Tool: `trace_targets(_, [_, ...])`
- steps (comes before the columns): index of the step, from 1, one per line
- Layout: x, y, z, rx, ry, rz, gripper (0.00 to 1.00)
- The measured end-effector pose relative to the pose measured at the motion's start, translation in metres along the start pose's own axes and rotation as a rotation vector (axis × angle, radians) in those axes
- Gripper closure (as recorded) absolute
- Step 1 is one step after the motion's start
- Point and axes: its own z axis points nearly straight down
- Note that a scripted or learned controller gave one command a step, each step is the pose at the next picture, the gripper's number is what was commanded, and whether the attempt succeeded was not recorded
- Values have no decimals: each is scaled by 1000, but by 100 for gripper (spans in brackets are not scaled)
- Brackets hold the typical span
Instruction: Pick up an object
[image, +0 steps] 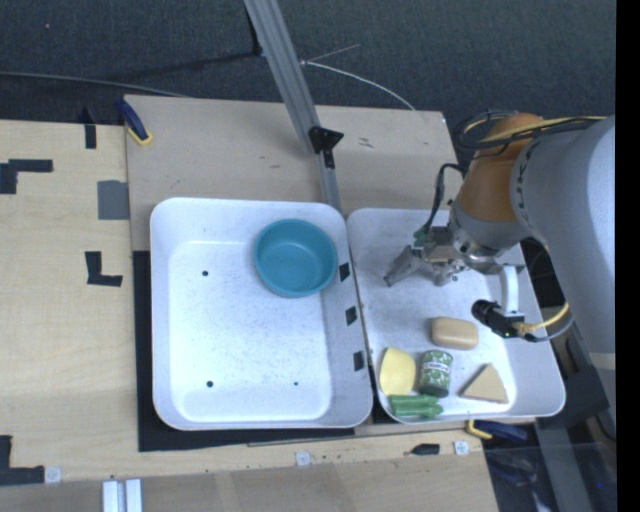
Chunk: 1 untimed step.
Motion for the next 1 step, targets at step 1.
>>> trace_targets(1, [0, 1, -12, -3, -2, -1, 100])
